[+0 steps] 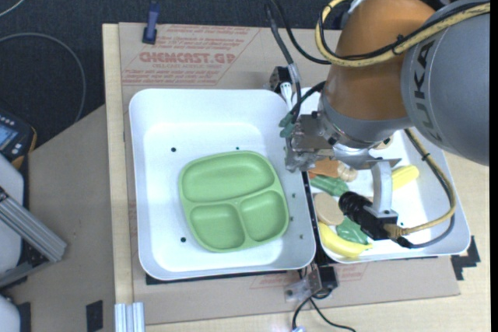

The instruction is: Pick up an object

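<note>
two shallow white bins sit side by side on the bench [194, 62], which is covered by a brown sheet with red printing.

left bin [148, 167]: holds one pale green divided plate [233, 200] with three compartments. it lies flat, toward the front of the bin and close to the wall shared with the other bin. nothing rests on it.

right bin [457, 223]: largely covered by the arm [389, 66], which reaches in from the right with its orange band over the back half of the bin. small items are visible along the bin's left side: an orange piece [343, 169] and a green piece [330, 184] touching one another, a tan disc [327, 207] just in front of them, and a yellow banana-shaped piece [342, 246] at the front left corner. a second yellow piece [405, 175] lies further right, partly hidden by the arm.

end effector [305, 154]: positioned low over the left edge of the right bin, beside the shared wall and just behind the orange and green pieces. whether it is spread or pressed together cannot be told, as the wrist body hides it. no item can be seen held in it.

a small blue object [150, 23] sits at the bench's back left edge.
</note>
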